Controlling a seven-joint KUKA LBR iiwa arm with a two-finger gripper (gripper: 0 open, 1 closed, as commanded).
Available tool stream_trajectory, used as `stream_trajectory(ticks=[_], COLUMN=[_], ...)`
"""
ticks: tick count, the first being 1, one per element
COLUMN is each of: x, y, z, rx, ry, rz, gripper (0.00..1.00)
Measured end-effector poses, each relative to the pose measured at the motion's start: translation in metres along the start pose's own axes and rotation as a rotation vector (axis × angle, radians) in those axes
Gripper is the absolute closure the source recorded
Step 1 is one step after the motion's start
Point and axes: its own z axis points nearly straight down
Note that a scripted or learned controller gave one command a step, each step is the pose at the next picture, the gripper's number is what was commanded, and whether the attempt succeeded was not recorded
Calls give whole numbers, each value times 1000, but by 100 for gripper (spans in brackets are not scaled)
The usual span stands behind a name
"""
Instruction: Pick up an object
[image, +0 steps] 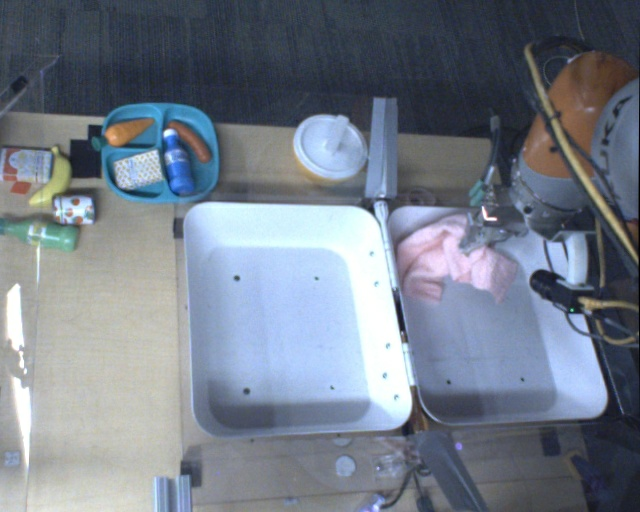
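Near edge of the bench (100, 400): bare wood on the left; some small hardware is seen below the bins, too blurred to name. Left bin (290, 320), white and shallow, is set beside the right bin (500, 370), rims nearly touching along a grey divider.

Pink cloth (450, 262) is found in the right bin's far-left corner: pale pink, soft, crumpled into folds, one lobe hanging toward the near side. End effector (483, 228) is placed right over the cloth's far-right part, at or touching the fabric; finger opening cannot be told, and no grip on the cloth can be confirmed. Grey arm with orange band is seen entering from the right, cables alongside.

Farther back: a white lidded cup (330, 147) is noted behind the bins. At far left, a blue divided tray (205, 165) with toy food, a banana (52, 178), a small can (73, 209), a green bottle (40, 234) and a small carton (25, 163). Labels are present but no writing can be read.
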Motion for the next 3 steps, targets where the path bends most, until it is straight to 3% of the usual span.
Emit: stream_trajectory(ticks=[1, 2, 3], x=[-1, -40, -9], y=[14, 3, -12], z=[109, 113, 113], rx=[-12, -21, -24], ry=[-2, -5, -9], rz=[-111, -167, -371], gripper=[0, 0, 0])
